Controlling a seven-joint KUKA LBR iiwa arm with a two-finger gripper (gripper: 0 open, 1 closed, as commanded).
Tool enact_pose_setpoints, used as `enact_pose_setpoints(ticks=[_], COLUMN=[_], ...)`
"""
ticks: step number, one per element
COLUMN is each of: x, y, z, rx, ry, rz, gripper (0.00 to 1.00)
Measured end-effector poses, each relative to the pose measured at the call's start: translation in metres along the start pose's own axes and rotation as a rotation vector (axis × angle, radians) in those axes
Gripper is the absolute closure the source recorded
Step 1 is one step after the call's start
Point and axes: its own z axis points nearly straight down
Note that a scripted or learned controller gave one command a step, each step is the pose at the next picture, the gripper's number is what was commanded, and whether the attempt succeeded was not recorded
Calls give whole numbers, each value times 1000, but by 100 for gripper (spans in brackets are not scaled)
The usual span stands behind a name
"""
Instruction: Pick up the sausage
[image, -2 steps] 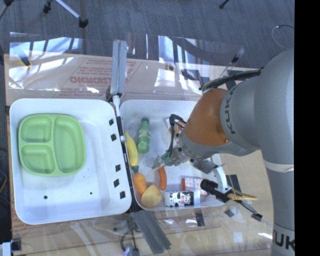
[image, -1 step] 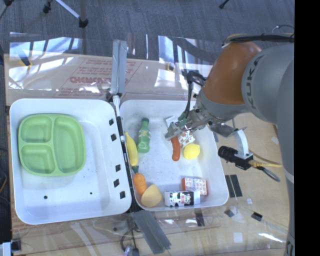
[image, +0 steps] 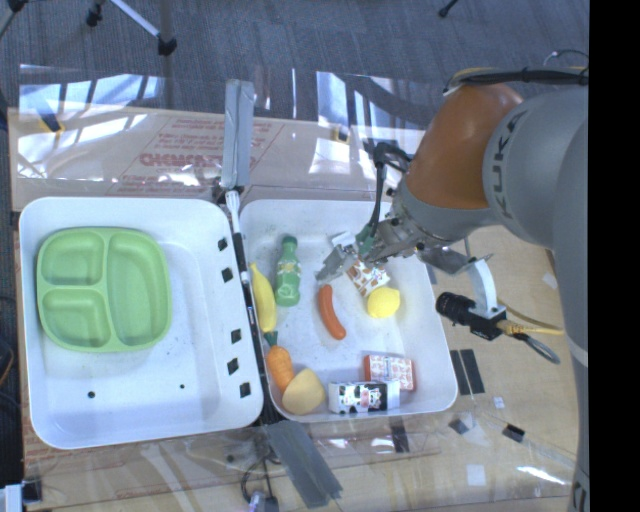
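grey carpet and a taped, plastic-covered bench fill my feed, with two white bins side by side on it. the left bin carries a green divided plate. the right bin holds the clutter: a green bottle, a banana, a carrot, a lemon, a small carton and more near the front edge. the sausage lies on the bin floor near the middle, clear of its neighbours, its long axis running roughly from back edge to front edge with a slight tilt. my gripper hangs over the back half of that bin, fingers spread apart and gripping nothing. the sausage sits just beside it, toward the front edge and slightly left, so i judge a short move forward and down is needed, jaws set across the sausage's width.
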Motion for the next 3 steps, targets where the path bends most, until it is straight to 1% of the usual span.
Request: enact_pose_setpoints(ticks=[1,2,3], x=[-36,-36,-46], y=[-15,-15,-2], z=[136,127,-16], rx=[0,1,0], ry=[1,1,0], rz=[-74,-78,180], gripper=[0,100,100])
